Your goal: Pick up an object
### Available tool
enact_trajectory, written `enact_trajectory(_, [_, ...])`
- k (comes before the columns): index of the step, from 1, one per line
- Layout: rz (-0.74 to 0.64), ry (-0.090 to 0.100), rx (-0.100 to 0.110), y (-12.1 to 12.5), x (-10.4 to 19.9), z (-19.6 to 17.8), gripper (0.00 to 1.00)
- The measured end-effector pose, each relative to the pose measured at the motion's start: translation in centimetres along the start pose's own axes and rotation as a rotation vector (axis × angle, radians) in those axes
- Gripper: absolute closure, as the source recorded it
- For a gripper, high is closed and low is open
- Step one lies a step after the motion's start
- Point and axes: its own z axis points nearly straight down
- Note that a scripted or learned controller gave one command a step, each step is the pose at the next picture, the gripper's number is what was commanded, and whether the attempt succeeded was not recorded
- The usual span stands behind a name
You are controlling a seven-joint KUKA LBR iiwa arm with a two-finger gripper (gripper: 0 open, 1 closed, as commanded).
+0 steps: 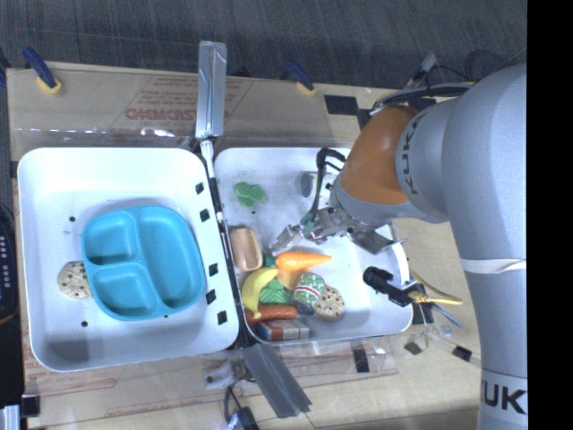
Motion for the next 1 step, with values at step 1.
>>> enact_trajectory(1, [-0.085,0.001,-0.003,-4.88,3.17,0.01,0.00])
